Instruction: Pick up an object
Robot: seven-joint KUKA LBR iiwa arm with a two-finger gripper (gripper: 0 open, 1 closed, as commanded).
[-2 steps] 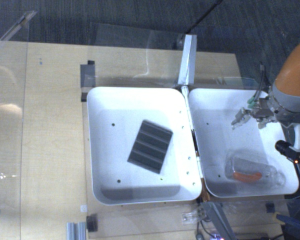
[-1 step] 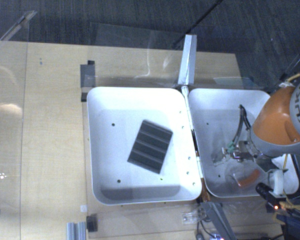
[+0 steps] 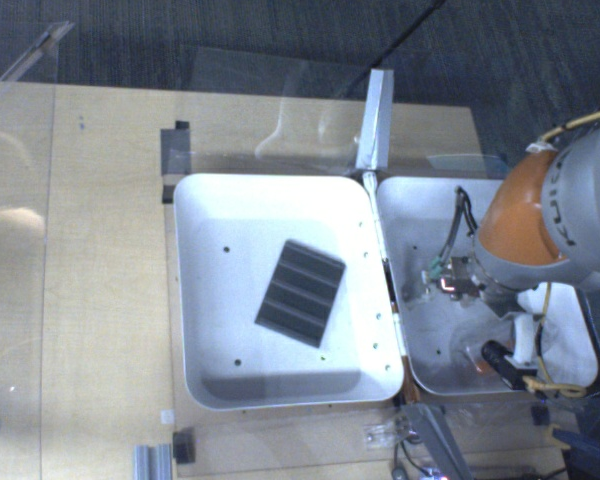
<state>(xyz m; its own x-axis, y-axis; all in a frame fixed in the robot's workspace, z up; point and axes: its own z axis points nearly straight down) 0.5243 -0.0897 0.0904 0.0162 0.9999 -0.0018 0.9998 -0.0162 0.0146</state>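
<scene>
Plainly, from the camera view above the bench point(image 3: 90, 298), the one loose thing on offer is a dark grey ribbed slab point(image 3: 301, 293), lying flat near the middle of the left bin point(image 3: 202, 268), turned at a slant to the walls and well apart from all of them. The arm point(image 3: 570, 208) reaches into the right bin point(image 3: 416, 218), and its gripper point(image 3: 450, 284) sits low over that bin's floor, near the wall shared with the left bin; the wrist hides much of it, so I cannot tell whether it is open or closed, and nothing shows held in it. The slab looks stiff and light, a thin rectangular piece with raised bands running along its length, probably rubber or plastic with a matt, not slippery, surface, and not fragile. Because it lies flat, taking it from above is likely awkward; the better hold would seem to be across its narrower width, at mid-length, closing on the two long edges. A grip at a corner risks tipping it loose.
</scene>
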